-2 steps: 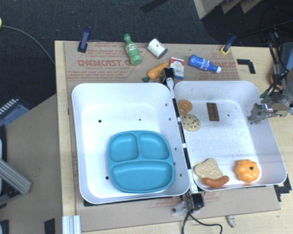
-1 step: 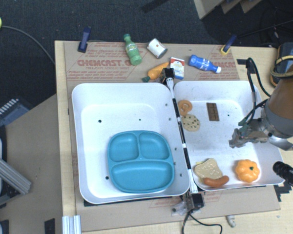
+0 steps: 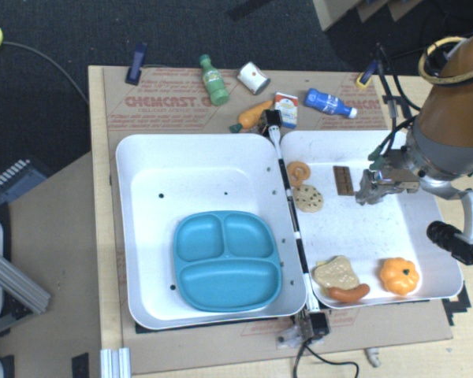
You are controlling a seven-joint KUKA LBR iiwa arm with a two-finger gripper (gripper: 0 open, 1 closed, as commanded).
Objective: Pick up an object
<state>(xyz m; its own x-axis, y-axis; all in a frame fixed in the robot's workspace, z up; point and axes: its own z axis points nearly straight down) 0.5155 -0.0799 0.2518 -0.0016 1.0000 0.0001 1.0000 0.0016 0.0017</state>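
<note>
Hand [image 3: 372,189] low inside the right bin [image 3: 426,152], near its far edge, at the end of the grey arm [image 3: 449,124] with its orange band, reaching in from the right. Fingers too small and dark to judge, so cannot tell whether spread or pressed together; nothing seen between them.

Just left of the hand, close beside it but apart: brown chocolate bar [image 3: 343,180], lying flat. Further left, against the bin's left wall: small ring-shaped pretzel [image 3: 299,171], then a round speckled cookie [image 3: 308,200] just nearer. Along the near edge of the same bin: slice of toast [image 3: 337,273] with a red sausage [image 3: 349,294] touching its near side, and an orange pumpkin [image 3: 400,276] toward the near right corner.

Left bin [image 3: 142,172]: blue three-compartment plate [image 3: 227,260], toward the near edge.

On the counter [image 3: 173,99] beyond the bins, along its far edge: green bottle [image 3: 214,81], white can [image 3: 253,78], small carton [image 3: 285,109], blue bottle [image 3: 330,104].
</note>
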